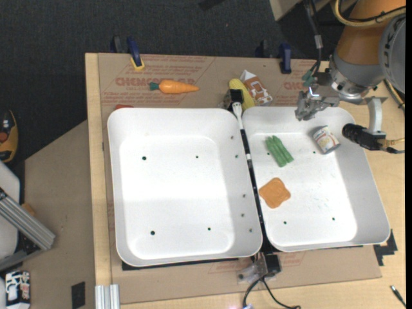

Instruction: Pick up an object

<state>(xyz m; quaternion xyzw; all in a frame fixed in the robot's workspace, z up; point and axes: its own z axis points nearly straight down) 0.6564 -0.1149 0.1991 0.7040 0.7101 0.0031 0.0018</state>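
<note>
**Reaching toward the right bin**

Lying in the right bin [360, 192] are an orange patch [275, 193], a green strip [279, 151] angled lengthwise, and a small can [326, 140]. The gripper [309, 110] is hovering just up-left of the can, holding nothing.

My arm [370, 37] looks pretty beefy from up here: fat orange band, grey casing next to it, then a silvery metal wrist flange. The gripper [308, 108] is small, dull grey metal. I can see yellow and black cables looping over the orange part, plus a bit of teal near the wrist.
</note>
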